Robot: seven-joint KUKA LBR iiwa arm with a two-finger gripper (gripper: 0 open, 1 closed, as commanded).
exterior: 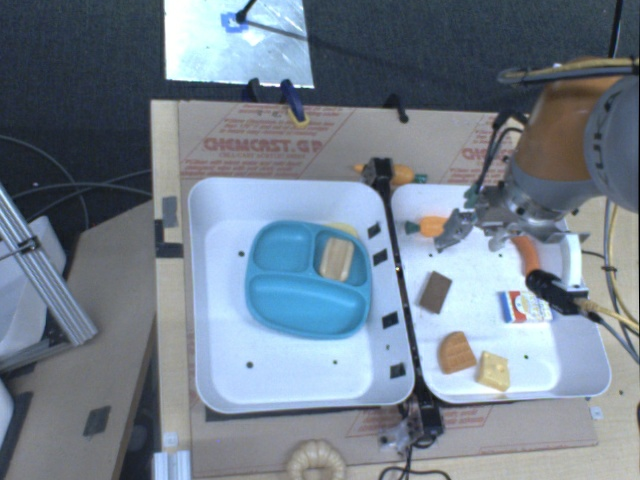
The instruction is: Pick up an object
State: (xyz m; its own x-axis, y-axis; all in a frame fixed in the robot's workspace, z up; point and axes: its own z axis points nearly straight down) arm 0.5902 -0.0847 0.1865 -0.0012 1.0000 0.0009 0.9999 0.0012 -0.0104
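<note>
Hovering over the right bin (pixel 590 368), the gripper (pixel 455 233) hung beside an orange piece (pixel 432 226), its jaws' state impossible to tell.

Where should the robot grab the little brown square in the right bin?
Probably from straight above, fingers closing across the two long edges of the brown square. It lies flat on the right bin floor, tilted a bit, with bare floor on every side, so nothing blocks the gripper.
</note>
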